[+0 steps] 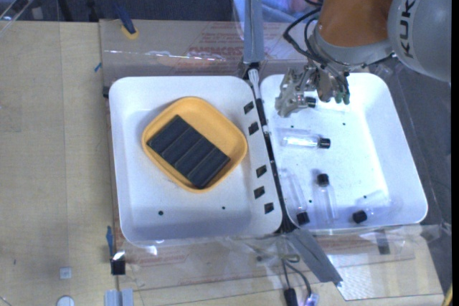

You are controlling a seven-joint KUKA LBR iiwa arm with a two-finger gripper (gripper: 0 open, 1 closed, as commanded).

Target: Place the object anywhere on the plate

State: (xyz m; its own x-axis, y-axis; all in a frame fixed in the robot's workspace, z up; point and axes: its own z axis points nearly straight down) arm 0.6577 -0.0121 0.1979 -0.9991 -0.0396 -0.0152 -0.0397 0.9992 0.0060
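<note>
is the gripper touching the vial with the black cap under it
Apart. The camera view shows bare white bin floor between the gripper and the vial lying below it.

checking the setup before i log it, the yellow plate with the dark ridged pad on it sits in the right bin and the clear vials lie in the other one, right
Not quite. The camera view shows the yellow plate, with the dark pad on it, in the left bin. The clear vials lie in the right bin, below the hand.
</note>
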